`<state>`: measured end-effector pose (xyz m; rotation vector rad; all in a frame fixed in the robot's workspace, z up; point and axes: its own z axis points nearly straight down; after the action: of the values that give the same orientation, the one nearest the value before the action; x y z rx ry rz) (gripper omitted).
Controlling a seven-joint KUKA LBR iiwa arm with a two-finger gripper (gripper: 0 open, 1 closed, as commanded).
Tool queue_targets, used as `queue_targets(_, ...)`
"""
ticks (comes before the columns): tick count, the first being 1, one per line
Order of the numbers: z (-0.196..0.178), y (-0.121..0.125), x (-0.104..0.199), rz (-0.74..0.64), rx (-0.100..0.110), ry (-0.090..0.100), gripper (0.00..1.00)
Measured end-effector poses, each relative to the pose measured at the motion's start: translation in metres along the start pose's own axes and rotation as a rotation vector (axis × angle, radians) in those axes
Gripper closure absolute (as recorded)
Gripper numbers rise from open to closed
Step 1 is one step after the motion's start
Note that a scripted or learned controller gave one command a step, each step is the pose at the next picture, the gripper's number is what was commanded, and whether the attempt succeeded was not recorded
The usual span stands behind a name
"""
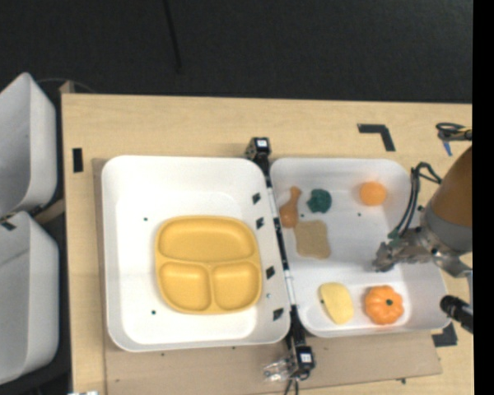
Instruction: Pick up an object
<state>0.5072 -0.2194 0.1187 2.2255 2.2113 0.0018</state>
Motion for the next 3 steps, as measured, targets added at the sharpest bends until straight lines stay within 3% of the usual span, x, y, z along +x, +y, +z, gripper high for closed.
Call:
queue_targets(2, -0.105, -0.003, -0.007, -0.009, -0.003, -0.001, 1.0)
queue_targets(3, -0.091, -0.003, -0.008, -0.007, 0.004, 0.0, 1.0)
